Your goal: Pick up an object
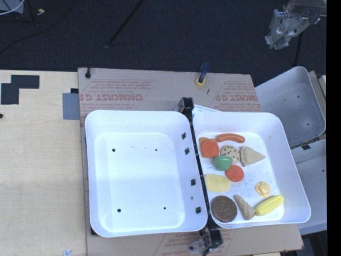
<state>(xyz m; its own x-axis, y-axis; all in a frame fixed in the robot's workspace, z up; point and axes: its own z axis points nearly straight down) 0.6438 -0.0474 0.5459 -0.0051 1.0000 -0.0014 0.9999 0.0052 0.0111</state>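
A: Object to pick: any toy food in the right bin [290, 159]. Nearest the camera, a brown round cookie [224, 208], a tan cone [245, 207] and a yellow corn cob [269, 204], close together along the front edge.

B: Farther in?

A: Pale yellow piece [217, 183], small yellow lump [262, 188], red tomato [234, 173], green piece [222, 162]. Beyond those, an orange round [209, 148], a spotted cracker [230, 152], a tan wedge [250, 156], then a sausage [230, 138] by the back wall. Left bin [96, 143] just beside, sharing the middle divider.

B: And the claw?

A: Claw [285, 28] far off at top right, high over the dark floor, well apart from the worktop [37, 159]. Carrying nothing. Open or closed, impossible to tell at that size.

B: Step in hand?

A: Probably the start: nothing lifted, approach not yet made. Next move calls for travelling over the right bin, choosing a piece with room around it, perhaps the corn cob or sausage, then descending straight with care for the crowded neighbours.
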